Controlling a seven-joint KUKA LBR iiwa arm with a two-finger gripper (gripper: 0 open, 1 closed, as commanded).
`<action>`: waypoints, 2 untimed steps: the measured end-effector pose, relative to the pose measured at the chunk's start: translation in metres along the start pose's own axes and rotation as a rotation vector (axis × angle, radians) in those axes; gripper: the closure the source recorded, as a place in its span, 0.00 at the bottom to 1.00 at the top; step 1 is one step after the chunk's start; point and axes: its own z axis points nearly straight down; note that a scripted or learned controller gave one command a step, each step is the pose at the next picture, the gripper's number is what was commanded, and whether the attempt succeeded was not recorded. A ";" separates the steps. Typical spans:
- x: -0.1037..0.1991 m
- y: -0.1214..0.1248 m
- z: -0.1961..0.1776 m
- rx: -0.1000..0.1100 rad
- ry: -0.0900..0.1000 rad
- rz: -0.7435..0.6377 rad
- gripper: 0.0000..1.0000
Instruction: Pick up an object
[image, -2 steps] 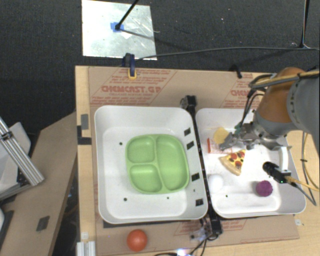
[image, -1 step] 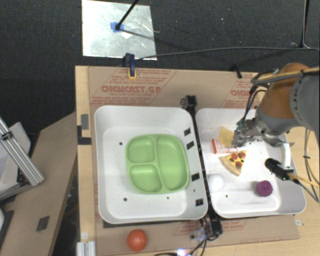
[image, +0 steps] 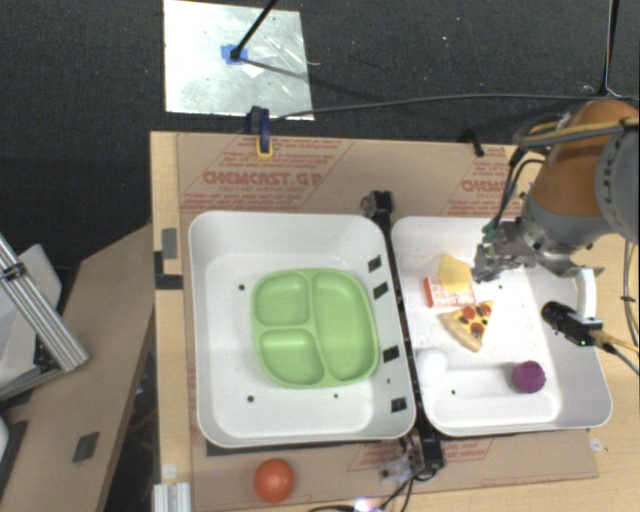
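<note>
The grey arm with the orange band (image: 578, 175) reaches in from the right over the shallow white right-hand bin (image: 592, 398); its end effector (image: 487, 262) is low over the back half of that bin, just beside the right edge of a pale yellow wedge-shaped block (image: 455, 270); whether it touches the wedge is unclear, and whether the end effector is open or closed cannot be told from this angle; nothing can be seen gripped in it.

The yellow wedge lies near the bin's back left part; a small red and white flat box (image: 436, 293) lies just in front of it, touching or partly under it; a toy pizza slice with red toppings (image: 470, 325) lies just in front of those, its tip pointing toward the front of the bin; a round purple ball-like toy (image: 529, 377) sits well apart from them, near the front right corner.

The shallow white left-hand bin (image: 214, 330) holds a light green plastic plate with three compartments (image: 314, 327), lying flat near its middle; both bins rest side by side on the brown cardboard-covered table (image: 330, 165); an orange ball (image: 274, 480) sits on the table in front of the left-hand bin, outside it.
</note>
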 end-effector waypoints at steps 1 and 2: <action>-0.002 0.006 -0.045 0.002 0.000 0.000 1.00; -0.003 0.007 -0.099 0.001 0.000 0.000 1.00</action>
